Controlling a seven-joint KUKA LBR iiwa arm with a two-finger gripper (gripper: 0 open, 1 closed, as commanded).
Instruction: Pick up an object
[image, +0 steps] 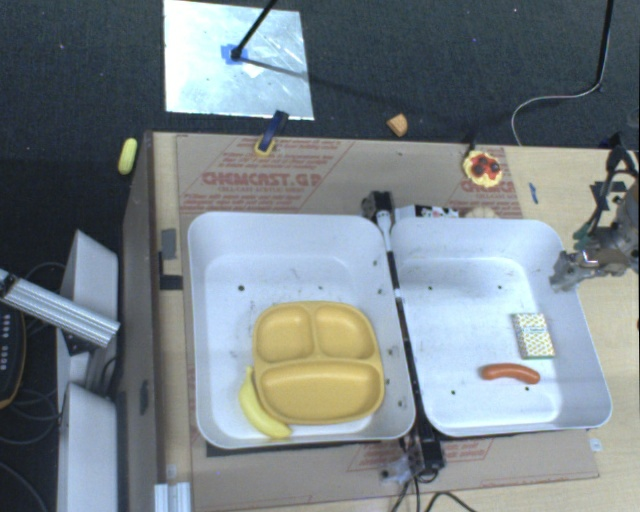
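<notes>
From the camera view, the gripper (585, 258) sits at the right bin's (470, 240) far right rim; whether its fingers are spread or pressed together cannot be told, the picture being too blurred there. The patterned card (533, 335) lies just below and left of it, the sausage (510, 374) beyond that, apart. The left bin (230, 250) holds a yellow divided tray (318, 362) with a banana (259, 410) against its lower left edge
</notes>
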